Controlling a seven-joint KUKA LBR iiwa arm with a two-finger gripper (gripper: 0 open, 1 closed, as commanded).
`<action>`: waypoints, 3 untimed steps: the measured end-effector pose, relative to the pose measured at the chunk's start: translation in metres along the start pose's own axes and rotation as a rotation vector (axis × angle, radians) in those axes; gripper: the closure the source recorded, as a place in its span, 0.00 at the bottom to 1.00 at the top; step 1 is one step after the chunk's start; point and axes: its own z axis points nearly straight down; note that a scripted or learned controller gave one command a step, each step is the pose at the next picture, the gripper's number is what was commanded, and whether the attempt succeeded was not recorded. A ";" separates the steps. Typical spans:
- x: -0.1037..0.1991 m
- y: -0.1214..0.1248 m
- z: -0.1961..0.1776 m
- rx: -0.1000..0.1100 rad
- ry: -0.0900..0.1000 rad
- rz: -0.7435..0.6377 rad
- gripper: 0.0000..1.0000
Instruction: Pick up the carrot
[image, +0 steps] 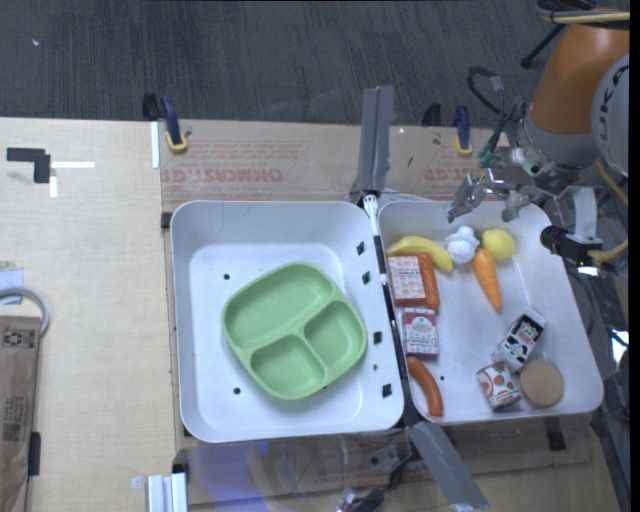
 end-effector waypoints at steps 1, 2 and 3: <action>-0.049 -0.005 0.085 -0.007 0.000 -0.046 0.00; -0.049 -0.005 0.085 -0.007 0.000 -0.046 0.00; -0.081 -0.060 0.120 -0.002 0.001 -0.286 0.00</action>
